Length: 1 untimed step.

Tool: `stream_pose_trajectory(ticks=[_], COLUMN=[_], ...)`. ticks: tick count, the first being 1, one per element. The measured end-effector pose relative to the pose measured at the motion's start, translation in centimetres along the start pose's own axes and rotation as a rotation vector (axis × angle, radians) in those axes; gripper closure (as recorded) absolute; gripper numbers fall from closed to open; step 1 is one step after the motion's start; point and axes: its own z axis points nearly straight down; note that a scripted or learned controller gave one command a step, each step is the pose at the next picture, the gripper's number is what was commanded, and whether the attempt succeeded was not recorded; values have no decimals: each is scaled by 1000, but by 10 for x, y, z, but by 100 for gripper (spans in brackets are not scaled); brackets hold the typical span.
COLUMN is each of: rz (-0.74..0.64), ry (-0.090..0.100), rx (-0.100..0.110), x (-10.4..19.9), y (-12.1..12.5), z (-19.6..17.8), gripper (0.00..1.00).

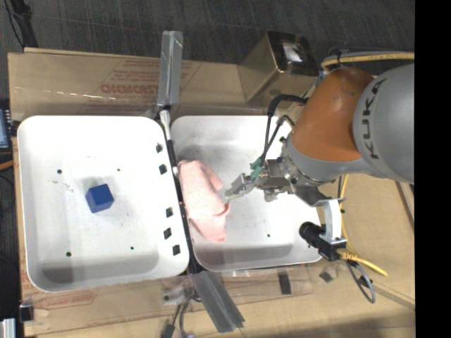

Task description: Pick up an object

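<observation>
Pink cloth (203, 200) in the right bin (232, 258) meets the gripper (230, 191); its opening I cannot tell.

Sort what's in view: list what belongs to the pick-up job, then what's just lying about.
Job: pink cloth in the right bin; blue cube in the left bin; gripper at the cloth.
Lying about: cardboard sheet; brown box.
</observation>
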Motion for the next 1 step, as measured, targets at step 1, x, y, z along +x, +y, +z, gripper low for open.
stream_pose_trajectory(ticks=[1], rz=[-137], ry=[-3], rx=[-7], x=[7], y=[23], z=[131], gripper=[0])
